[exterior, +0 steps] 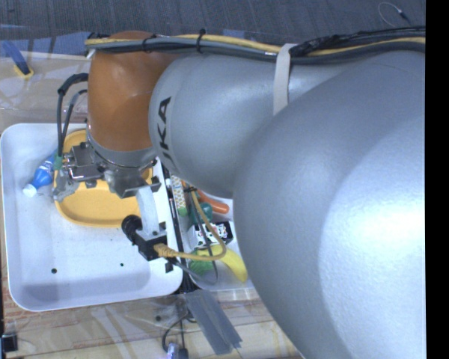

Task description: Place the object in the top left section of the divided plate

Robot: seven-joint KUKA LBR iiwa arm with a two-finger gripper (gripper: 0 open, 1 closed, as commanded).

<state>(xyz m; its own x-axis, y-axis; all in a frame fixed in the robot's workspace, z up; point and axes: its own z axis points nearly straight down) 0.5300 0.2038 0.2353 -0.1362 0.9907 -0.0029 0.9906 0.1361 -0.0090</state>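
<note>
Arm (299, 163) swings in from three o'clock, covering most of the view. Gripper (63, 172) sits low over the yellow plate (90, 208) in the left bin (67, 275); whether it's spread or pinching, I cannot tell. Blue-and-white object (41, 178) lies at the plate's nine o'clock edge, just beside the gripper.

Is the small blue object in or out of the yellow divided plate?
Cannot tell: the blue object sits at the yellow plate left edge, under the end effector.

You see a bulky grey arm (307, 163) with an orange band (120, 88), black "KA" lettering (165, 126), and black-and-yellow cables (209, 45) strapped on.
</note>
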